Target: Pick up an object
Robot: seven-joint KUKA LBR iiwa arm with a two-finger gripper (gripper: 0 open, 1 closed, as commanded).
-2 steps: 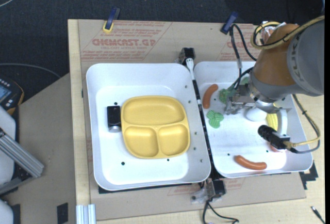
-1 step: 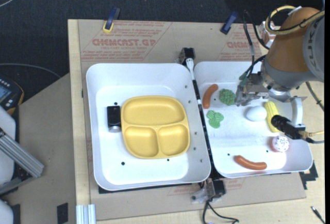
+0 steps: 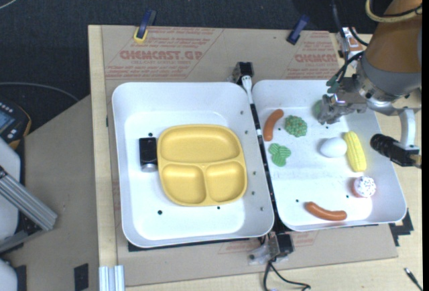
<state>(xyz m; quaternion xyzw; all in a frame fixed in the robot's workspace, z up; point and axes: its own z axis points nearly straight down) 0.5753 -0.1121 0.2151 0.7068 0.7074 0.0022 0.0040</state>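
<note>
I'm working over the tabletop (image 3: 201, 45), where two white bins sit side by side. The left bin (image 3: 134, 149) is carrying a yellow divided plate (image 3: 201, 163) with a small black block (image 3: 147, 152) just beside its left edge. The right bin (image 3: 382, 169) is where my targets are lying, and that's where I'm reaching in from the right.

My gripper (image 3: 330, 110) is hanging over the far part of the right bin, and whether it's spread or closed I cannot tell from here; nothing is visibly between its tips, so I'm judging this as the approach step, with the grasp not yet made.

Running through the pieces, bigger to smaller: a yellow corn cob (image 3: 354, 151) is lying near the right wall, an orange sausage (image 3: 326, 212) along the near edge, a second sausage (image 3: 273, 123) by the left wall. The green broccoli (image 3: 295, 125) is sitting just left of my gripper, another green piece (image 3: 279, 153) below it, a white egg (image 3: 332, 147) touching or nearly touching the corn, and a small speckled ball (image 3: 364, 186) nearer.

Next, I'm judging, I need to commit to one piece, probably the broccoli or the egg, centre over it, and descend squarely.
</note>
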